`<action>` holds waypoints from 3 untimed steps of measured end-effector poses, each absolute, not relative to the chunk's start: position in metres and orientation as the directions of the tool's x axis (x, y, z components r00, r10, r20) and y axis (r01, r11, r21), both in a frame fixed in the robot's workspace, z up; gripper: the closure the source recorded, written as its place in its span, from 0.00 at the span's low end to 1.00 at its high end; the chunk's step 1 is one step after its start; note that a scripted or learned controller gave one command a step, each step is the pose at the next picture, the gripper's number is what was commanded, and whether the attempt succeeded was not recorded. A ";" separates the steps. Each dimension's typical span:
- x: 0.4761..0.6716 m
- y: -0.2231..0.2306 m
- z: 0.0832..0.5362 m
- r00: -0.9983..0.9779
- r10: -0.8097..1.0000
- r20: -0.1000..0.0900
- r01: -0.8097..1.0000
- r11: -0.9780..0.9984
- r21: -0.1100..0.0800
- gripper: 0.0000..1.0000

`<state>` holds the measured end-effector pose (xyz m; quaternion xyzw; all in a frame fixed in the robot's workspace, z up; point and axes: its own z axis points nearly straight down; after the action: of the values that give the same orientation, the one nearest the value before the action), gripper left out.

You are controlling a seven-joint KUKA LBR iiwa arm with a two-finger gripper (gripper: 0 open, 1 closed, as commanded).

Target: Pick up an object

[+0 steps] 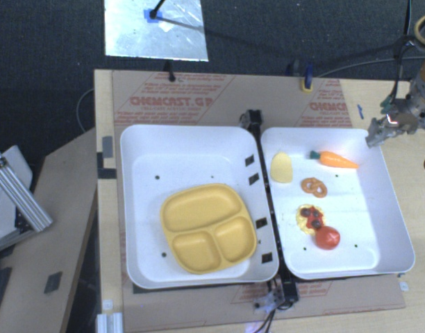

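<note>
Object: orange plastic toy carrot (335,160), lying just left of and below my gripper (376,136), untouched.
Gripper: fingers unreadable; I cannot tell.
Progress: I judge nothing lifted; descent, grasp remain.

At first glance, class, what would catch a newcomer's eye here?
A yellow three-compartment plastic tray dominates the left white bin. In the right white bin, an orange toy carrot lies at the back and a red toy tomato near the front. The robot's hand hovers at the right bin's far right corner.
</note>
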<state>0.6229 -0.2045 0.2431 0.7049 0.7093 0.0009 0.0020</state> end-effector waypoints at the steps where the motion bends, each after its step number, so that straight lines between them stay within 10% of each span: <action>1: 0.618 -0.158 0.233 -0.009 1.000 0.001 1.000 0.009 0.001 1.00; 3: 0.614 -0.055 0.249 -0.010 1.000 0.002 1.000 0.010 0.002 1.00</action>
<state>0.6136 -0.0548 0.2486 0.7035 0.7107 0.0012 0.0001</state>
